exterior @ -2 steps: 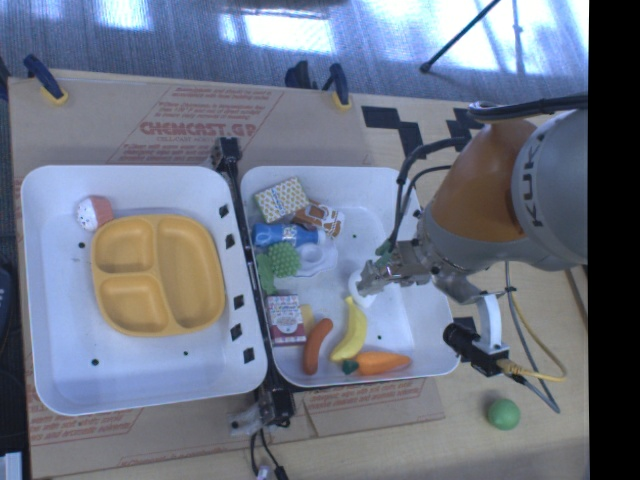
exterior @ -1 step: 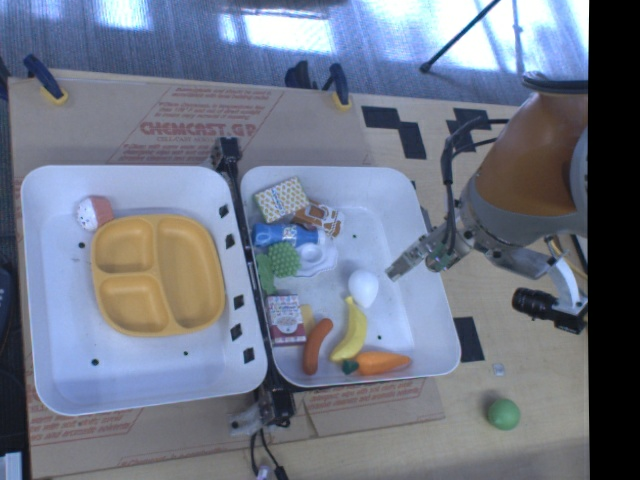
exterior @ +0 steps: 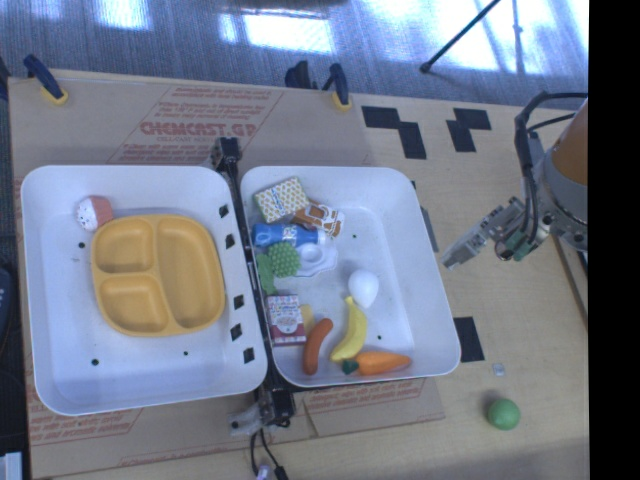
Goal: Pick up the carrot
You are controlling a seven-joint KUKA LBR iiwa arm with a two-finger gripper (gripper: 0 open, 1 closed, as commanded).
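At far left, left bin (exterior: 50, 368) holds a yellow divided tray (exterior: 157, 273), laid flat with its compartments bare, presumably a drop-off target; a small pink-and-white item (exterior: 94, 212) sits just beside its upper-left corner. Right bin (exterior: 425, 268) carries the clutter: cracker box (exterior: 281, 199), blue bottle (exterior: 281, 235), green lump (exterior: 283, 259), small red-labelled carton (exterior: 286, 320), white egg (exterior: 363, 287). Along the near wall: sausage (exterior: 317, 345), banana (exterior: 350, 330), then carrot (exterior: 377, 363), lying flat, green end toward the banana and touching or nearly touching it. Judgement: that crowding against the wall and banana leaves little room for fingers, so an approach across the carrot's narrow axis looks best. Gripper (exterior: 470, 250) sits outside the bin, right of its rim, over bare bench, well apart from the carrot; jaw spread cannot be told at this resolution. Green ball (exterior: 503, 413) lies loose on the bench, lower right.
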